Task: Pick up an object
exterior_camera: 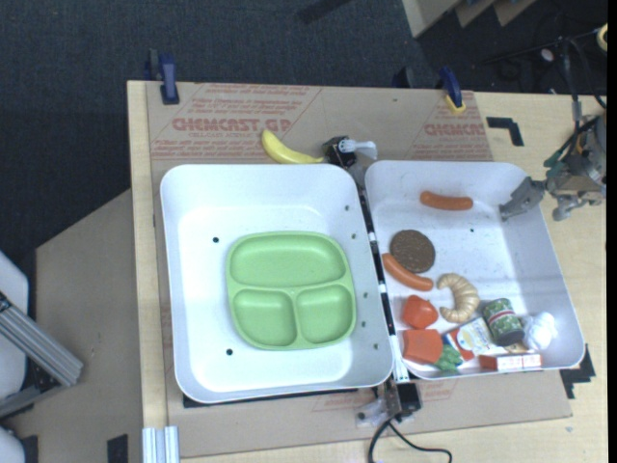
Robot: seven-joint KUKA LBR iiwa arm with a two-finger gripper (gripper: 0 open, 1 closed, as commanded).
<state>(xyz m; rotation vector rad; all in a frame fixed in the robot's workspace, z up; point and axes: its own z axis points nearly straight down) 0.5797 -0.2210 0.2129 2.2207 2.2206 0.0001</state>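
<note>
Tool (540, 198) at the far right corner of the right bin (540, 258), largely cut off by the frame's right edge; a grey finger-like part resting near the bin's rim, nothing seen held, and how wide it stands impossible to tell. Wrist above it blurred and tangled with cables. Within the right bin: a sausage (446, 201) near the far wall, well apart from the rest; a round brown patty (413, 250) toward the bin's left wall; a second sausage (408, 273) just beside it, touching or nearly so. Nearer the front edge, a croissant (461, 295), a red pepper-like piece (418, 311), an orange block (422, 344) with a small green piece (449, 359) against it, a dark can (501, 321) lying tilted, a small carton (471, 338) with unreadable print, a pale rounded item (541, 330) in the right front corner too washed out to identify, and a red-and-white flat box (509, 362) along the front wall. All these front items crowded together, several overlapping, boundaries hard to separate. In the left bin (193, 258), a green divided plate (289, 289) lying flat at the middle. On the table (289, 114) behind the left bin's far edge, a banana (287, 151) partly hidden by the rim, and beside it a small dark object (343, 149) of unclear kind. Blue clamps (166, 75) at the table's far edge.
</note>
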